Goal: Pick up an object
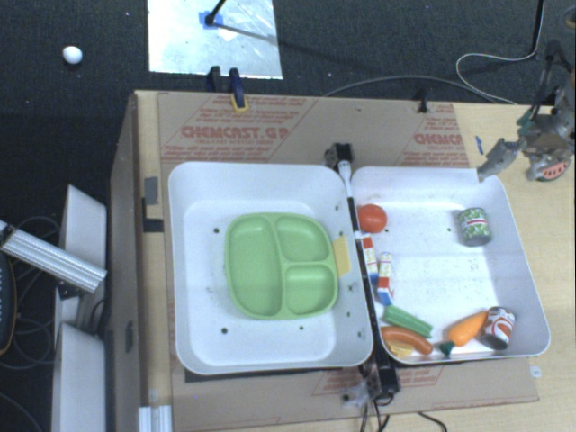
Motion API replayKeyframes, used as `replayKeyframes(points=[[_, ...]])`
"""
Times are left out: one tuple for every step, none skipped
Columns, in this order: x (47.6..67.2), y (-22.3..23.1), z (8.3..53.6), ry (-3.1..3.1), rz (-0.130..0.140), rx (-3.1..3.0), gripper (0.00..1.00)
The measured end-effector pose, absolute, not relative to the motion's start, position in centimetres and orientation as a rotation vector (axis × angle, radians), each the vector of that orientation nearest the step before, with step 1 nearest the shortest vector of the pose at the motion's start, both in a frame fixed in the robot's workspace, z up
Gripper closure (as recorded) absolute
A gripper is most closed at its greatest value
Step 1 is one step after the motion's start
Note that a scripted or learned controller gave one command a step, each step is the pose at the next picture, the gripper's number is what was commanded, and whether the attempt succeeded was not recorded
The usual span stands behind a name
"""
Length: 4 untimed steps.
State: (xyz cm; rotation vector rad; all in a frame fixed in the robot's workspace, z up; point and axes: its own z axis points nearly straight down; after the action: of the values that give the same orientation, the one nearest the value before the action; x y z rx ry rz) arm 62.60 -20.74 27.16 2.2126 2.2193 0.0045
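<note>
The hand [540,147] hangs above the far right corner of the desk [270,124], just outside the far right corner of the right bin [517,241]; it is small and blurred here, so I cannot tell whether it is spread or pressed together, and nothing is seen in it. The things to pick lie in the right bin, and this is where a try may fail, in my judgement. A tomato [372,217] sits against the dividing wall and a small bottle [383,277] lies just beside that wall, so the hand could strike the wall before it closes. At the near edge a green pepper [407,319], a hot dog [406,340], a carrot [465,328] and a dark can [499,326] lie crowded, some touching, so a grasp may catch two or push one away. The green can [474,226] lies apart near the far right and looks the easiest, though it may roll. By count: two bins, one green divided plate [279,266] in the left bin [193,241], one yellow piece [342,256] beside it, one tomato, one bottle, one pepper, one hot dog, one carrot, two cans.
</note>
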Motion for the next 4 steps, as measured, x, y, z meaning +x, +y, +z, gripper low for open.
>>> replayKeyframes(points=[[63.0, -20.6, 12.0, 2.225, -0.001, 2.219, 0.0], [54.1, -20.7, 8.4, 2.222, 0.0, 2.221, 0.0], [64.5, -14.6, 8.5, 2.225, 0.005, 2.214, 0.0], [63.9, -20.4, 19.2, 2.219, 0.004, 2.214, 0.0]])
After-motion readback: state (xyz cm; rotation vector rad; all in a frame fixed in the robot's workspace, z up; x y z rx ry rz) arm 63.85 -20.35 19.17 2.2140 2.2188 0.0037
